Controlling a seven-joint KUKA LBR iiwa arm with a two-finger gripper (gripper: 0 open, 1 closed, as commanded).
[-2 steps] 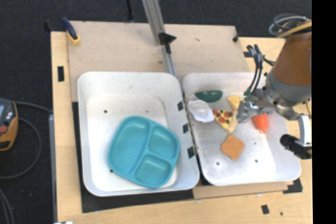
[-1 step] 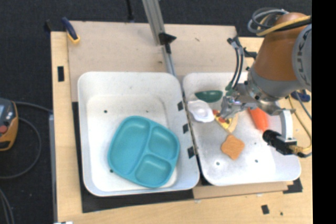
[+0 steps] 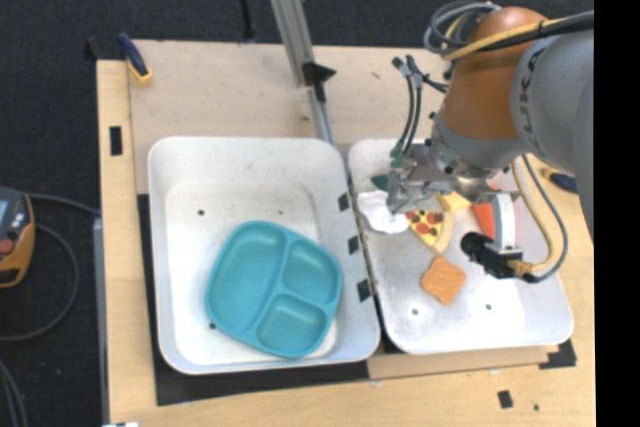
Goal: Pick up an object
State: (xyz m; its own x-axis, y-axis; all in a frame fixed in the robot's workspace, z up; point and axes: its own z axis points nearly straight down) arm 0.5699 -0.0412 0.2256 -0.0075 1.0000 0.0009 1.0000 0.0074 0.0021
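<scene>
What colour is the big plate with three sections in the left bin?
Turquoise blue. The plate shows clearly in the camera view, lying in the left bin.

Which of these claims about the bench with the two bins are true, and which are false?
1. A blue tray lies in the left bin. True.
2. The pizza slice sits in the left bin. False: it lies in the right bin.
3. The gripper hangs over the right bin. True.
4. The orange piece rests on the blue tray. False: it lies on the right bin's floor.
5. The blue tray has a single undivided well. False: it has three compartments.
</scene>
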